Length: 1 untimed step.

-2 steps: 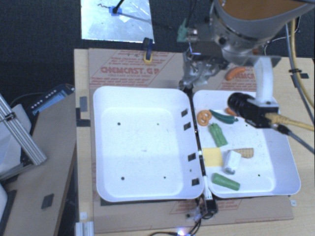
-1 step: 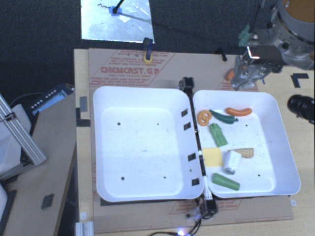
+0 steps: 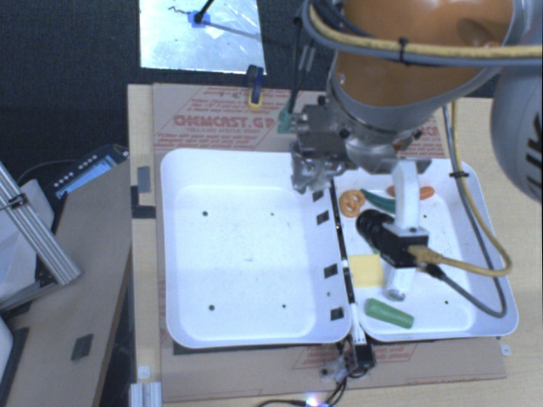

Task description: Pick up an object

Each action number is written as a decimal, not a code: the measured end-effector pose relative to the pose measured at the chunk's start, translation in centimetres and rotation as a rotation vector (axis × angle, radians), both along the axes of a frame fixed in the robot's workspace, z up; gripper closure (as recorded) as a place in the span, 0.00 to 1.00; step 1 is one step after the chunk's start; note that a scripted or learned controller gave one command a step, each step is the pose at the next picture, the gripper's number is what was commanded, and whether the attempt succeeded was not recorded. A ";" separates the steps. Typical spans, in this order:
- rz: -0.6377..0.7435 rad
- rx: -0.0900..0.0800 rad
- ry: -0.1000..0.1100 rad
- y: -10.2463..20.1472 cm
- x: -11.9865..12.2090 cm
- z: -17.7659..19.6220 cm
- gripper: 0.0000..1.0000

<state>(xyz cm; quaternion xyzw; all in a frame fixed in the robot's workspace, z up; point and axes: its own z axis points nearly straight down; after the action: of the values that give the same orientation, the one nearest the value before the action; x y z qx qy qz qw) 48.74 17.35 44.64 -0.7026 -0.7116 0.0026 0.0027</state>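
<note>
Grey arm (image 3: 519, 134), orange band (image 3: 416, 15), metallic end effector (image 3: 308, 183).

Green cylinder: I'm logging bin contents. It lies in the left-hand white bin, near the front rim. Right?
No. The camera view shows the green cylinder in the right-hand white bin, not the left-hand one, near its front rim as you said.

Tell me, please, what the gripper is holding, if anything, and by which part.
It cannot be told: the gripper hangs by the central divider, its tip unclear.

Cardboard sheet (image 3: 204, 119) w/ yellow clip (image 3: 254, 102), foil panel (image 3: 182, 24) behind.
</note>
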 end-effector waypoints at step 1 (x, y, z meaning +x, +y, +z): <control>-0.004 0.006 -0.018 4.1 -0.1 9.4 1.00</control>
<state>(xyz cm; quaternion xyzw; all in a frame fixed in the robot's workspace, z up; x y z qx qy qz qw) 48.60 21.41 54.00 -0.7041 -0.7101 -0.0060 -0.0015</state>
